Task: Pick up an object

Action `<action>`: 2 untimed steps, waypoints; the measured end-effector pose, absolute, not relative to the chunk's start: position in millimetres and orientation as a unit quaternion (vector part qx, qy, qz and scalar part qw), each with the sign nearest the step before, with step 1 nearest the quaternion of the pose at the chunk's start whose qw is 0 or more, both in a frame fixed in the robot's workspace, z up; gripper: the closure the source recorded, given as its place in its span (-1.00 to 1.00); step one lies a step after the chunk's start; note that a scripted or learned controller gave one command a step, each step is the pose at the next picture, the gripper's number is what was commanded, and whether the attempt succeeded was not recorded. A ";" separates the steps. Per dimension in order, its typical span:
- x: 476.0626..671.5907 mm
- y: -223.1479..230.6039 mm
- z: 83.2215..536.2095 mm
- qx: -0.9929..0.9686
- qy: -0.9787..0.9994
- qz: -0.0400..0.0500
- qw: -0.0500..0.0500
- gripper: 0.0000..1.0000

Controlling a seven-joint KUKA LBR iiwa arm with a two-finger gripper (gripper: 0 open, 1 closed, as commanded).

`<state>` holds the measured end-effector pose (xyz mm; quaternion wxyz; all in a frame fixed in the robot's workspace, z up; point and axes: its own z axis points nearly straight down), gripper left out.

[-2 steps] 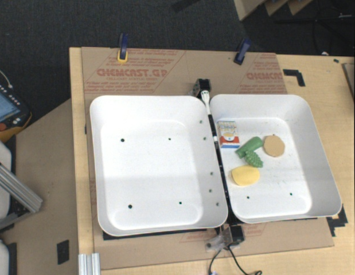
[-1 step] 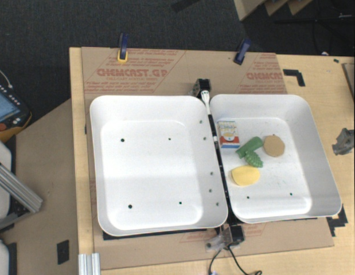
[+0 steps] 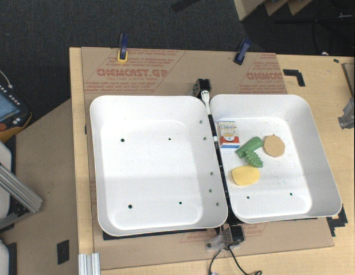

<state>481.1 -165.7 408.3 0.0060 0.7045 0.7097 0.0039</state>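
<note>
carton (image 3: 227,134), green toy (image 3: 250,152), cookie (image 3: 273,146), lemon (image 3: 245,176)

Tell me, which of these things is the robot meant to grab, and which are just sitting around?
For the job, any could be picked:
small printed box
green toy
tan round piece
yellow lump
right bin, which holds them

Just lying about:
left bin
blue clamps
cardboard sheet

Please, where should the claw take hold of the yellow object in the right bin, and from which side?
Probably from above, across the short width of the yellow object. It lies flat and elongated. The green toy sits close on its far side, so closing on the near and far edges needs care.
</note>
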 end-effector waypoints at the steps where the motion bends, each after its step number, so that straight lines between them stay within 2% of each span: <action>1: 478.1 -151.3 286.0 0.707 0.707 -0.003 -0.006 1.00; 2: 481.0 -109.8 401.3 0.705 0.710 0.005 0.006 1.00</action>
